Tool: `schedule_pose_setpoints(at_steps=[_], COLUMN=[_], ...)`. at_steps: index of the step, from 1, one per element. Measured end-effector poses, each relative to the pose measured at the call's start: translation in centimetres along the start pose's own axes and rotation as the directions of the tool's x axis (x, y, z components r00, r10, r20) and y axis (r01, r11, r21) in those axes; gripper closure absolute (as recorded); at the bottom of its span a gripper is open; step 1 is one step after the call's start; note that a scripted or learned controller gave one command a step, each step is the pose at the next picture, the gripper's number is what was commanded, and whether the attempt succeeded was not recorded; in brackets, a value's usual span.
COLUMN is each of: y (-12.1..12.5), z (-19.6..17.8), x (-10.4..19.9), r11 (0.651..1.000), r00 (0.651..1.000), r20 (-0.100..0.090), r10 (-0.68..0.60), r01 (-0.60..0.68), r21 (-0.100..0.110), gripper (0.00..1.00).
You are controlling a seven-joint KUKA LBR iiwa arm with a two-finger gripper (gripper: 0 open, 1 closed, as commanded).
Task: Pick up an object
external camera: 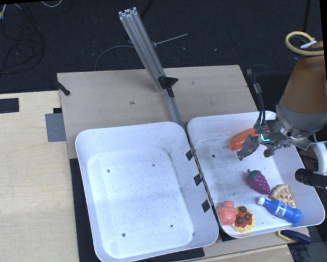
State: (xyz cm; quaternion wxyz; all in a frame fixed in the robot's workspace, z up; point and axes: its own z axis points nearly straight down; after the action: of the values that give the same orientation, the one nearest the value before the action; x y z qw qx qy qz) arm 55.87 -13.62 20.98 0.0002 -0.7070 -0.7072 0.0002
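The grey arm's two-finger gripper hangs over the right shallow white plastic bin, its dark fingers spread apart with nothing between them. Just beside the gripper, towards the bin's far wall, lies an orange carrot-shaped toy. Nearer the bin's front, below the gripper, sits a purple bunch of toy grapes. Beyond that lie a tan waffle-patterned piece, a blue bottle with a white cap, a pink lumpy toy and a round fruit tart.
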Motion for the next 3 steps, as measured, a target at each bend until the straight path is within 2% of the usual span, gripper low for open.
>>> schedule_pose_setpoints(at_steps=[1, 3], y=[0.0, 0.1], z=[0.0, 11.6], x=[0.0, 0.0], r11=[1.0, 1.0], r00=[1.0, 1.0], r20=[0.0, -0.001], r10=[0.0, -0.001], r01=[0.0, 0.001], r21=[0.0, 0.005], gripper=[0.0, 0.0])
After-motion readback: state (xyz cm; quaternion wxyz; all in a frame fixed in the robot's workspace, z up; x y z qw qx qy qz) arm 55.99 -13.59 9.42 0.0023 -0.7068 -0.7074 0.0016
